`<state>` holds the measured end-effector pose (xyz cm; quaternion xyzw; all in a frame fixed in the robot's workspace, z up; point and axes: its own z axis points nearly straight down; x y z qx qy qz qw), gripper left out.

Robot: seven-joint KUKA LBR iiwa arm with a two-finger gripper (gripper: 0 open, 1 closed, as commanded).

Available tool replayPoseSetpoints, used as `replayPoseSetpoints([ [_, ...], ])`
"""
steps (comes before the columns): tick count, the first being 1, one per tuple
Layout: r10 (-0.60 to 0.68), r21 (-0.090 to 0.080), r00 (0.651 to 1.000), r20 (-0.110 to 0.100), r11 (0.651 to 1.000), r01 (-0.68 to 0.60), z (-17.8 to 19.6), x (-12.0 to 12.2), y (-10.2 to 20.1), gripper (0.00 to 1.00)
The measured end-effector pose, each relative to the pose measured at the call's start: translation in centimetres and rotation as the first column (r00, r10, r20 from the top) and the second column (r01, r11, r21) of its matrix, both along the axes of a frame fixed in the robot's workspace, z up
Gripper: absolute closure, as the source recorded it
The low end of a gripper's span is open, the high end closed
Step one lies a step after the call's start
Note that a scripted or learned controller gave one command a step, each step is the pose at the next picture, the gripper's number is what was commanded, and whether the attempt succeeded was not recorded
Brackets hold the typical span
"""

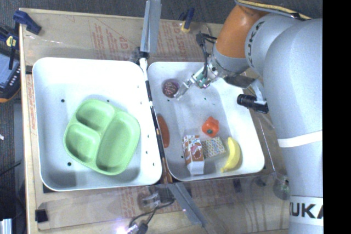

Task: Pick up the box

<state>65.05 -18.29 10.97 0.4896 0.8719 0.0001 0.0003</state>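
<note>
- From the overhead camera view, the gripper (186, 86) hangs over the upper part of the right bin (248, 134), close beside a dark round fruit (170, 87) near the bin's top left corner; the fingers are too small and blurred for me to tell whether they are spread or closed, and nothing shows between them.
- The box (193, 154), printed in red and white, lies near the front wall of the same bin, well apart from the gripper and untouched.
- It is crowded: a patterned packet (214, 147) sits touching its right side, a banana (233, 154) lies just beyond that, and an orange-red fruit (210, 126) rests just above the pair.
- That crowding, I reckon, is why the pick looks awkward; the clearer approach seems to be from the box's left side, where bare bin floor shows.
- A reddish-brown oblong thing (162, 131) leans at the bin's left wall.
- The left bin (49, 79) holds a green divided tray (102, 136), sitting flat and playing no part here.
- My judgement: the pick is not yet begun, and the arm must travel toward the front wall first.
</note>
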Motion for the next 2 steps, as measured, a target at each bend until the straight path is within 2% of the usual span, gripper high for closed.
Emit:
replayPoseSetpoints([
  [1, 0.074, 0.000, 0.997, 0.000, 0.997, -0.074, 3.1, -6.4, -2.4, 0.00],
  [2, 0.160, 0.000, 0.987, 0.000, 0.987, -0.160, 10.1, -6.3, 2.4, 0.00],
])
